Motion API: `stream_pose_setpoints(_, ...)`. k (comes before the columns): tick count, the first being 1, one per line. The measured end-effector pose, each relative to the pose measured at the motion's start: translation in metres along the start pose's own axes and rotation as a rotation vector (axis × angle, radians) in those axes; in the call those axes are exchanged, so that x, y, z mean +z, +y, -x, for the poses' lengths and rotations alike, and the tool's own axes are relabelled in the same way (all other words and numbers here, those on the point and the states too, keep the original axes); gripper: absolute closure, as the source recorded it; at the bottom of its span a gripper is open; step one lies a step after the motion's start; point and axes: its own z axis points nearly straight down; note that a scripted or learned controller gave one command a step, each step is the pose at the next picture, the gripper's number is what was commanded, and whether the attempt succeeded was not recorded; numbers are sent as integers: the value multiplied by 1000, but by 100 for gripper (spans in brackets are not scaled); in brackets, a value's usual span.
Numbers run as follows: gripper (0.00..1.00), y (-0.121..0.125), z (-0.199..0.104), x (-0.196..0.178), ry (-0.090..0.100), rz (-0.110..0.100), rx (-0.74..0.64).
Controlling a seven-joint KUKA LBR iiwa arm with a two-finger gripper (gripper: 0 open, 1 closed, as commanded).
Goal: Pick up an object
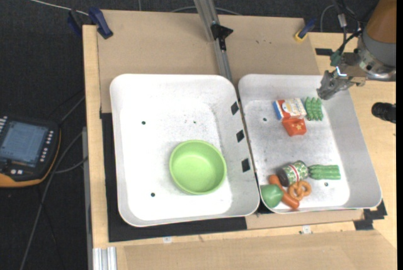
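1. Leftmost, the green bowl (197, 166) sits alone in the left bin (126, 136), well apart from the gripper (330, 85). Choosing it means a long reach across both bins, and its round, smooth wall would probably slip out of a narrow pinch.
2. Next, at the near end of the right bin (343, 143), a small can (293, 171), some orange pieces (297, 192), a green round piece (271, 196) and a green ridged toy (325, 171) lie crowded together, several of them touching. A descent here could push neighbours aside or wedge against two things at once and come up with nothing.
3. Further back in that bin, a white, blue and red carton (288, 109) lies touching a red block (296, 127), with a green ridged piece (313, 108) just beside it. These are the likeliest things to pick.
4. Rightmost, the gripper hovers over the far right corner of the right bin, with the green ridged piece near it on its left and slightly nearer the camera. I cannot tell from this slant whether it is released or clenched; nothing can be seen in its grasp.
5. Likely trouble: a straight drop from here would probably land on bare bin floor or the rim. A small shift left could instead clip the ridged piece against the carton and knock it away.
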Motion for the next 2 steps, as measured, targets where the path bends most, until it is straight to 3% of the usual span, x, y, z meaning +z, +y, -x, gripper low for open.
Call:
stream_pose_setpoints(1, 100, 1, 0, -24, 1, -2, 0)
stream_pose_setpoints(2, 100, -12, -41, -20, 2, -4, -3)
